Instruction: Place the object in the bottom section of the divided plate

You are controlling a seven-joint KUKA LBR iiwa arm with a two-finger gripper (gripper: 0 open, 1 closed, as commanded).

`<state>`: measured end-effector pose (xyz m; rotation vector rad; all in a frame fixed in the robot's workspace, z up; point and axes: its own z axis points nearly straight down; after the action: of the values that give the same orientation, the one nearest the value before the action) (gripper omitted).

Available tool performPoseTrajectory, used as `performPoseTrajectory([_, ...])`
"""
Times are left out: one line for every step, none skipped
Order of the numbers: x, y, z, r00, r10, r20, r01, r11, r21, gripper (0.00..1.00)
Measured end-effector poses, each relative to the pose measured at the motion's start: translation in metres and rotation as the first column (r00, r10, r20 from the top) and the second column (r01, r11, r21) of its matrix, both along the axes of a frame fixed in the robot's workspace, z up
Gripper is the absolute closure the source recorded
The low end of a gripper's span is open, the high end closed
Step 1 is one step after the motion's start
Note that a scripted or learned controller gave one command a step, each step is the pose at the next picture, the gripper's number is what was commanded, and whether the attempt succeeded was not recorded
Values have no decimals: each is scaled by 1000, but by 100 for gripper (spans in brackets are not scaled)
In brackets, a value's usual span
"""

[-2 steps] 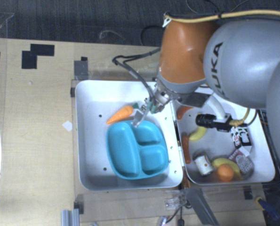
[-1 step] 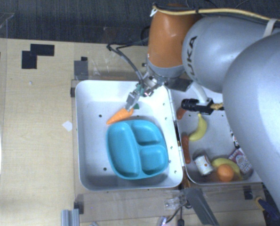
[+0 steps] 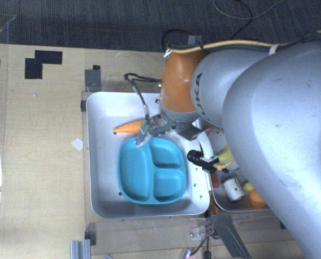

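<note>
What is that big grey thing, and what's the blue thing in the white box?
The big grey thing is a robot arm with an orange band. One camera looks down on it from above, and the arm reaches in from the right. At its tip is a gripper, a little claw with two fingers. It sits right by an orange carrot; I can't tell if it is pinching it. The white box is a shallow bin. The blue thing in it is a plate split into sections. The robot should put something in one section. A second bin on the right holds a few small toys, partly hidden by the arm.
</note>
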<state>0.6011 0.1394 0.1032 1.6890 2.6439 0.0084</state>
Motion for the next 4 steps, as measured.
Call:
performPoseTrajectory([-2, 0, 6, 1000, 2, -10, -2, 1000, 0, 100])
performPoseTrajectory([1, 1, 11, 1000, 2, 0, -2, 1000, 4, 0])
performPoseTrajectory([-58, -6, 9, 1000, 18, 20, -18, 1000, -2, 0])
performPoseTrajectory([-53, -5, 12, 1000, -4, 4, 4, 1000, -2, 0])
